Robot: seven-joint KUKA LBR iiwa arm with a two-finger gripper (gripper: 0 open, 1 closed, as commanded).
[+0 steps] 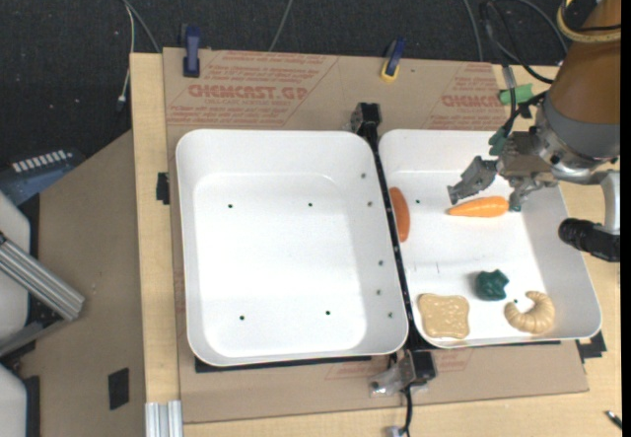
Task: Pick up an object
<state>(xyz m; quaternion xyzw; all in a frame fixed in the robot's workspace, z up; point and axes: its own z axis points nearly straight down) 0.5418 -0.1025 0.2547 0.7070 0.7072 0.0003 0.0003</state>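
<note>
the jaws (496, 186) stand apart, one finger to the left and one to the right above the small orange plastic carrot (479, 209), which lies flat on the floor of the right white bin (434, 154). nothing is between them, so the grasp looks not yet made; closing and lifting remain. nearer the front lie a green lump (491, 283), a tan toast slice (444, 315) and a tan croissant (531, 313).

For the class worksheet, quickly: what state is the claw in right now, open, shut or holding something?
Claw: open, fingers spread over the right white bin, holding nothing; the orange plastic carrot lies just below it.
</note>
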